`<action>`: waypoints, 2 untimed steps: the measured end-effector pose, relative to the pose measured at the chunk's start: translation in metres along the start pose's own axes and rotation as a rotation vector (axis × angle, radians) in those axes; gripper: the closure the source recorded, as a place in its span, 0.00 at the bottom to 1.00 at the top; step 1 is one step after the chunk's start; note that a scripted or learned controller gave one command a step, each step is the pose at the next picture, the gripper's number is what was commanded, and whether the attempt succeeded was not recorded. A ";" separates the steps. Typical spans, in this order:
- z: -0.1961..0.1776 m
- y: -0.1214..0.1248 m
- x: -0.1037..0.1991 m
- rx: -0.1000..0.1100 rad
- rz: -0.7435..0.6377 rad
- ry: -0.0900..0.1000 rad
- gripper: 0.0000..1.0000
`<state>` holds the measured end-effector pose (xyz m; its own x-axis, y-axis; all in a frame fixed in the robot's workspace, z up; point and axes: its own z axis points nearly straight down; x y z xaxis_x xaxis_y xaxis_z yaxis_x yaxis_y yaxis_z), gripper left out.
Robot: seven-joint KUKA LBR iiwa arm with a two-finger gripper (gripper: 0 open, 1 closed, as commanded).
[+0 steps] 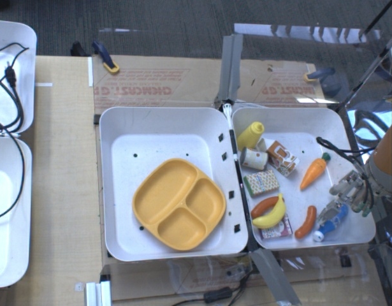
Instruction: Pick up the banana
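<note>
The yellow banana (271,215) lies in the right bin (291,115), near its front left corner. It rests between a red sausage-like toy (265,205) and a pink packet (276,229). My gripper (337,197) hangs over the bin's right side, well to the right of the banana. Its fingers (343,186) stand apart with nothing between them. A blue bottle (329,221) lies just below the gripper.
The right bin also holds a yellow squeeze bottle (251,134), a white can (254,159), a small carton (282,158), a carrot (313,172), a green box (261,182) and an orange sausage (305,222). A yellow divided plate (178,203) sits in the left bin (119,171).
</note>
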<state>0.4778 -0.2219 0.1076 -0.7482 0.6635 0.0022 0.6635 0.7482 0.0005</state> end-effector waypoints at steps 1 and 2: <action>-0.026 0.000 -0.001 0.000 -0.026 -0.001 0.00; 0.014 0.078 0.067 -0.003 -0.167 -0.007 0.00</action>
<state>0.4800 -0.1190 0.0935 -0.8482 0.5296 -0.0049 0.5296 0.8483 0.0029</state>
